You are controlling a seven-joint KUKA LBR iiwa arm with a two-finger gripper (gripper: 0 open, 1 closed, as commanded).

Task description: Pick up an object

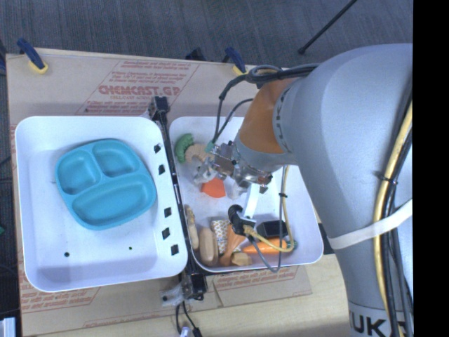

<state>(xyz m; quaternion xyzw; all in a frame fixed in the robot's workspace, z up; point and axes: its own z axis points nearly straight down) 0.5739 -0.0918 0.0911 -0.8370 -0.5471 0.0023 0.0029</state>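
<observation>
- Camera view: the tool [210, 161] hangs low in the right bin [306, 209], near its far-left corner, above an orange piece [214, 187].
- Finger state: cannot tell.
- Step, likely: reaching; next, settle squarely over one piece.

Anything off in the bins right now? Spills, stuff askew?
Nothing spilled or damaged. The blue divided plate sits slanted in the left bin, not square to its walls. In the right bin, the toy food is heaped against the near wall, with an orange piece loose beside the gripper.
</observation>
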